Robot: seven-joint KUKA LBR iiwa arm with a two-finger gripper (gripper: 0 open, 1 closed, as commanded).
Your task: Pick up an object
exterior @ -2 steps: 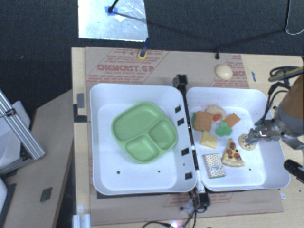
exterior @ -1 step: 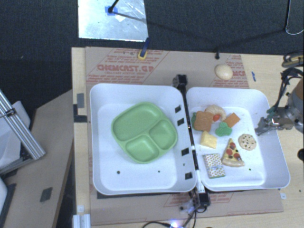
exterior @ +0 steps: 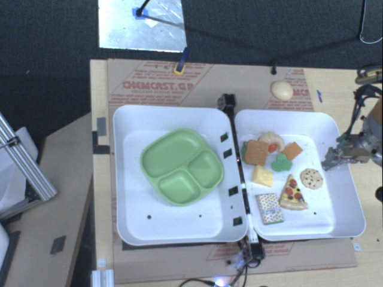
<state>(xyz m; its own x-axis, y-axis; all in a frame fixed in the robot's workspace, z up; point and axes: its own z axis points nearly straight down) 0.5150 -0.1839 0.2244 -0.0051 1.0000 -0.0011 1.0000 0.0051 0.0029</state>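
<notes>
The right bin (exterior: 344, 214) holds several toy foods: a brown toast square (exterior: 257, 152), a pale bun (exterior: 271, 140), an orange wedge (exterior: 292, 150), a green broccoli piece (exterior: 280, 162), a yellow cheese block (exterior: 263, 176), a cookie (exterior: 311, 178), a pizza slice (exterior: 292, 193) and a small patterned box (exterior: 270, 208). My gripper (exterior: 333, 158) hangs at the bin's right rim, just right of and above the cookie, touching none of the foods. Nothing shows in its grasp.
The left bin (exterior: 128, 220) carries a green divided plate (exterior: 182, 167). A pale egg-shaped object (exterior: 282, 89) lies on the cardboard behind the right bin. Black clips run along the seam between the bins (exterior: 239, 178). A foil sheet (exterior: 142, 15) lies at the back.
</notes>
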